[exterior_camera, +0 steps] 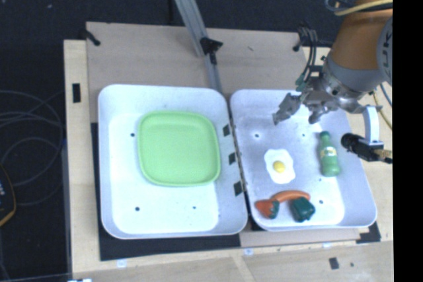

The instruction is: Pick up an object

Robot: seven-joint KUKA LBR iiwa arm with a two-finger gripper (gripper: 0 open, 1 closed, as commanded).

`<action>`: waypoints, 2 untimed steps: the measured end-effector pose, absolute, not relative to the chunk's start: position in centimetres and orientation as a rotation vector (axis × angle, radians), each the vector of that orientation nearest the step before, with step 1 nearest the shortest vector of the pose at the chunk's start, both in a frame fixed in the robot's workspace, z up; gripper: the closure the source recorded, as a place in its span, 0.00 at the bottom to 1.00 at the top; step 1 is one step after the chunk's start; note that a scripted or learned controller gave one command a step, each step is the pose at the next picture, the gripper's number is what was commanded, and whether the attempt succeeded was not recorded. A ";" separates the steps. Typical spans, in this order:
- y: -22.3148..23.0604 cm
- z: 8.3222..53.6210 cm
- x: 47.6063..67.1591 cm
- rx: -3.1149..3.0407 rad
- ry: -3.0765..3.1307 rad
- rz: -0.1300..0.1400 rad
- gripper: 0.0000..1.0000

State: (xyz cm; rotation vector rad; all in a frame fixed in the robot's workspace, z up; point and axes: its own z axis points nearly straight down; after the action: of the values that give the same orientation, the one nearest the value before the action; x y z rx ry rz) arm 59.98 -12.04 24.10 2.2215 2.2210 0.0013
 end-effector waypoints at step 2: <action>-12.7 14.1 58.4 2.224 2.221 -0.004 0.00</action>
State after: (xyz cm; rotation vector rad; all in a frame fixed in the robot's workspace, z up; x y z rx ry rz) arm 58.44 -12.69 14.10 2.2244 2.2214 -0.0038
